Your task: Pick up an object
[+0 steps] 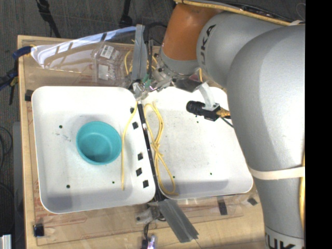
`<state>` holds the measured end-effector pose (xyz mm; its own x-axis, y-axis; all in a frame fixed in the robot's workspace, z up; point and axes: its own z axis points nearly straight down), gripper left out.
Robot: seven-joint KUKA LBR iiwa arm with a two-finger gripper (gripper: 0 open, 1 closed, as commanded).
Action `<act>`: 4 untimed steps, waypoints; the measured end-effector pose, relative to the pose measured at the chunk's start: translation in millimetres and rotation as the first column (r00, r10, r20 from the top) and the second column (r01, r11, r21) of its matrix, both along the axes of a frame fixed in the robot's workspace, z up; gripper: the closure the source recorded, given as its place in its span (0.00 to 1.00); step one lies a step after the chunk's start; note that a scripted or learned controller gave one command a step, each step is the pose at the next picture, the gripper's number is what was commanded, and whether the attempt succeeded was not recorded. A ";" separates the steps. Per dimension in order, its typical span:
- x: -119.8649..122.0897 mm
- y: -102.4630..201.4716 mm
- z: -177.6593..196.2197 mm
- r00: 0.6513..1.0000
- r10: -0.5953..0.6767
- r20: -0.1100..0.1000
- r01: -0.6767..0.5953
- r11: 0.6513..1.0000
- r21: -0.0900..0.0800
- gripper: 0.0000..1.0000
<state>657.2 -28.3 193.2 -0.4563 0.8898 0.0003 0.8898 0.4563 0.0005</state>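
Teal round plastic bowl [98, 141] sits upright on the floor of the left shallow white bin [52, 191], roughly in its middle, well apart from the arm. It is the one loose object in plain sight and so the likely thing to pick. A thin yellow cable [155, 139] runs in loops along the black divider strip [142, 154] between the two bins and trails onto the right shallow white bin [218, 175].

The grey arm with its orange band [184, 32] reaches in from the right, and its gripper [142, 87] hangs low over the far end of the divider, near the back corners of both bins. Whether it is open or closed cannot be told from this angle; nothing visible sits in it.

Judging from this layout, the main risk is a descent where the gripper now hangs: it would meet the divider or snag the yellow cable rather than the bowl. The bowl's smooth curved rim may also slip out of a two-finger pinch if the grasp lands off centre.
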 end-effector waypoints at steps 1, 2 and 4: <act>-0.7 -83.7 -26.9 0.937 -0.351 -0.002 0.351 0.937 -0.002 1.00; -0.6 -83.4 -26.9 0.937 -0.350 -0.002 0.350 0.937 -0.002 0.00; -10.5 -101.6 -91.6 0.958 -0.287 -0.005 0.287 0.958 -0.001 1.00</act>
<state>646.7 -129.9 101.5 -0.1819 0.9833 0.0019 0.9833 0.1819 -0.0047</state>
